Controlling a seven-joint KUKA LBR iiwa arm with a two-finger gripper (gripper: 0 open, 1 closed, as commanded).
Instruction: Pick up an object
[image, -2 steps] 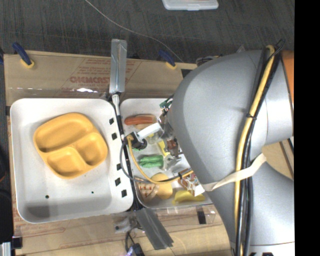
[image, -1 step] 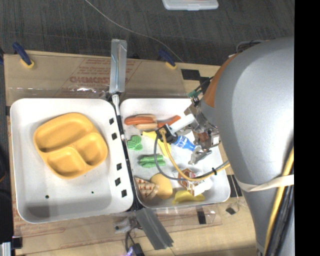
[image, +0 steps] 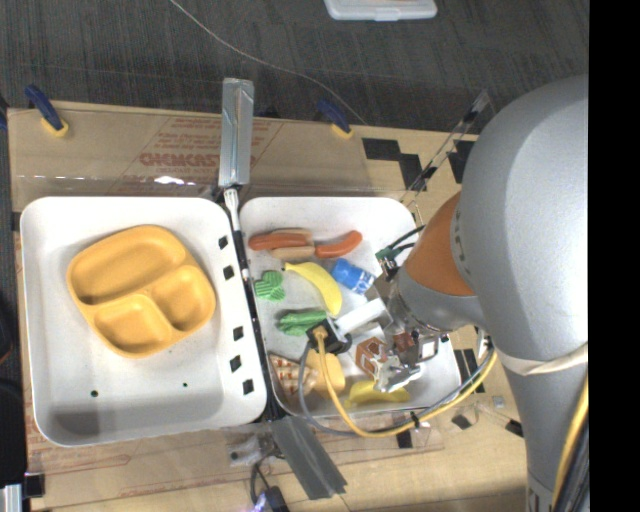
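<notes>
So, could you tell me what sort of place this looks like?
Probably a robotics lab's grasping bench. A grey arm reaches over two white bins: the right bin holds toy food such as a banana, and the left bin holds a yellow divided tray.

Bench (image: 80, 130) w/ 2 white bins (image: 40, 330).
</notes>
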